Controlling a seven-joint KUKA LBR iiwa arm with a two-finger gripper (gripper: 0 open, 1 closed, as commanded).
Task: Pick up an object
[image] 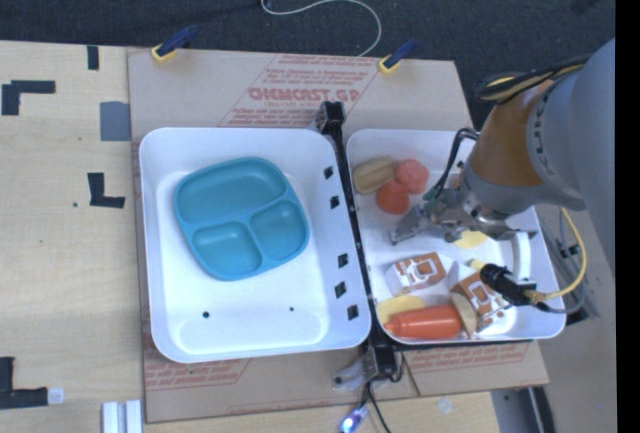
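Camera view, looking down at a slant: two white bins side by side, left bin (pixel 160 221) mid-frame with a blue divided plate (pixel 240 217) lying in it, right bin (pixel 545 326) at right of frame with the loose items. Arm (pixel 560 146) comes in from the right edge, grey with an orange band, and the gripper (pixel 412 222) sits low in the upper middle of the right bin. Finger state: cannot tell, the metal tip is small and dark against the white floor. Nothing visibly held. Candidates for the pick: a tan bun (pixel 372 173) and two reddish round pieces (pixel 410 174) at upper left of the right bin, just beside the tip; a printed packet (pixel 420 271) below it; a hot dog (pixel 428 323) at the bin's lower edge with a second packet (pixel 480 299) to its right. Nearest target is probably the lower red piece (pixel 392 198), about touching the tip. To do it well I'd say centre over one item only, come straight down, and keep off the divider wall (pixel 345 221) at left. Hard to read: a yellow bit (pixel 470 240) under the wrist is partly covered, and the arm is cut off at the right edge.
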